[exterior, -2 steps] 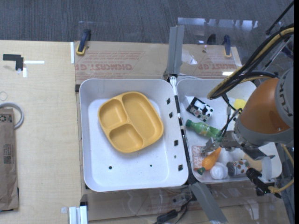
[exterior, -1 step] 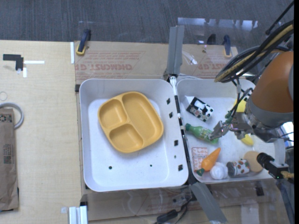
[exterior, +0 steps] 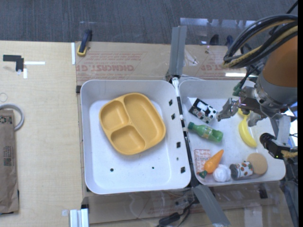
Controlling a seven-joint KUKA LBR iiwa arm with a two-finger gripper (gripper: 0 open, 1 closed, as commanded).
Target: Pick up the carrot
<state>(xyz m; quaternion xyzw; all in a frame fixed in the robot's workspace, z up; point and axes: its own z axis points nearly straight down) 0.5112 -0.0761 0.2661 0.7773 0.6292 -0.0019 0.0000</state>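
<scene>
The orange carrot (exterior: 214,161) lies at a slant near the front of the right bin (exterior: 222,91), its green end pointing front-left, next to a white round item (exterior: 221,174). My gripper (exterior: 240,115) hangs over the back right of that bin, well behind the carrot and to its right. Its two grey fingers (exterior: 227,110) are spread apart, so it is open with nothing held. The top of a yellow banana (exterior: 246,133) lies just below the fingers.
The right bin also holds a black-and-white cow toy (exterior: 203,110), a green bottle (exterior: 205,131), a small printed card (exterior: 201,155), a patterned can (exterior: 241,170) and a tan round item (exterior: 258,163). A yellow divided plate (exterior: 132,123) sits in the left bin (exterior: 94,174).
</scene>
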